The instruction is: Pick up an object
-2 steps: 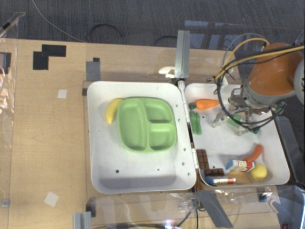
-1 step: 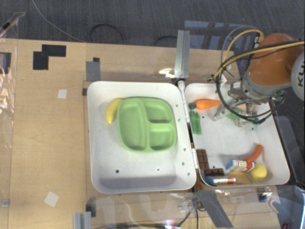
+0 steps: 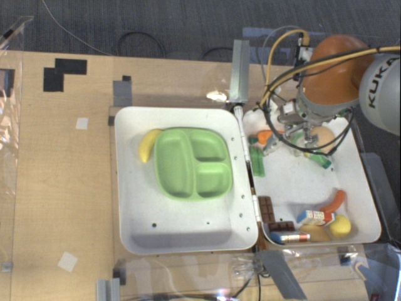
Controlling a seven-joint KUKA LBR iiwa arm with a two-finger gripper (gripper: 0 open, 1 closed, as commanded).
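From my seat at the controls, the gripper (image 3: 294, 132) hung low over the back of the right bin (image 3: 369, 187), its wrist pointing almost straight down and the orange band above it hiding much of the tool. I could not tell how it was set or whether anything was caught in it; cables and the wrist body covered that spot. What mattered for the next move was what lay just under and beside it: a small orange piece (image 3: 264, 135) sat just to its left in the picture, touching or nearly touching a green block (image 3: 257, 162) that ran lengthwise along the bin's left wall, and a second green bit (image 3: 322, 161) lay just to its lower right, slanted. So I judged the nearest candidates flanked the tool on both sides, and neither seemed squarely beneath it. The other things were well apart from it, bunched at the front edge: a red sausage (image 3: 335, 200), a yellow ball (image 3: 340, 226), a brown bar (image 3: 267, 211). The left bin (image 3: 135, 218) held a green tray (image 3: 191, 163) with a banana (image 3: 147, 145) touching its left rim, far across the divider from the arm.
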